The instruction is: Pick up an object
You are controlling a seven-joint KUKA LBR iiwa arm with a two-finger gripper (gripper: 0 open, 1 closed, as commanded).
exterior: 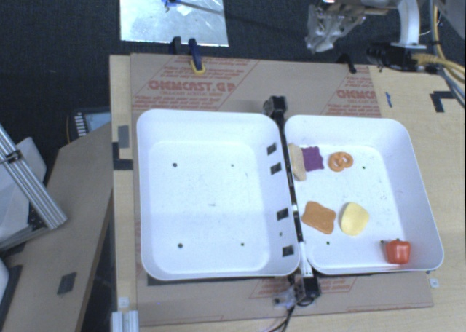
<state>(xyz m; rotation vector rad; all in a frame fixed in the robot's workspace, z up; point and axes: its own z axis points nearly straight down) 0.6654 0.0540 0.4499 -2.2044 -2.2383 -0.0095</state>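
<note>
I see two bins side by side on the surface (218,76): the left bin (204,123) and the right bin (408,148). In the right bin, a pretzel (339,161) sits at 12 o'clock, a toast slice (319,217) and a round piece (354,218) near centre, and a pepper (397,250) at 5 o'clock.
</note>
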